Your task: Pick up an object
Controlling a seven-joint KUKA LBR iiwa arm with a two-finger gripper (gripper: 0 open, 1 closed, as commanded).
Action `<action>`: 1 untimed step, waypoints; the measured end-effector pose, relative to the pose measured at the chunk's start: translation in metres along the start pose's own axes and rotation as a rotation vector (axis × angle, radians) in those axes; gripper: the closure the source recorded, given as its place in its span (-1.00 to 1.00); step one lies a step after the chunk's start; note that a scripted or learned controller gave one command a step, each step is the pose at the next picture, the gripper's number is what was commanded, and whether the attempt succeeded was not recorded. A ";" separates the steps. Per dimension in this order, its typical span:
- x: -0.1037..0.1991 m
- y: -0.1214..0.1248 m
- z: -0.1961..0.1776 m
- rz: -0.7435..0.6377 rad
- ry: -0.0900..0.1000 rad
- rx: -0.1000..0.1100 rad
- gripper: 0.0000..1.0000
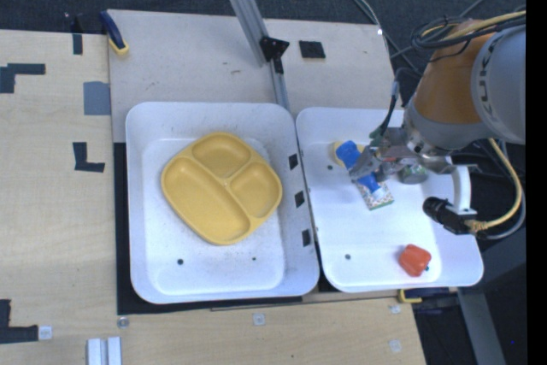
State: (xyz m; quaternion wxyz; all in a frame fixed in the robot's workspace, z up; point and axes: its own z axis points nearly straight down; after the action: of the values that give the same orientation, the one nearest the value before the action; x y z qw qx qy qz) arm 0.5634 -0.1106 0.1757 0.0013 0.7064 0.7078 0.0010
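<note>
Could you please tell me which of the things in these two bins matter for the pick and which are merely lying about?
In play:
- claw, low in the right white bin
- small blue block beside it
- blue-and-silver packet just below it
- small red-orange block, nearer the front

Lying about:
- yellow three-compartment plastic plate in the left white bin

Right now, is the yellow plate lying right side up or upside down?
Right side up: the yellow plate shows its three hollow compartments facing upward, flat in the left bin.

Arm [479, 90] cut off at right edge; gripper [382, 164] fingertips blurred, possibly overlapping the small blue-and-grey object [373, 188].
</note>
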 end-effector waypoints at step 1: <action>-0.009 -0.002 -0.057 0.001 -0.001 0.000 1.00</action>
State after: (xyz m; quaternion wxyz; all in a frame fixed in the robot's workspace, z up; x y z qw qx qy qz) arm 0.5615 -0.1196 0.2331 0.0017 0.7068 0.7075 0.0009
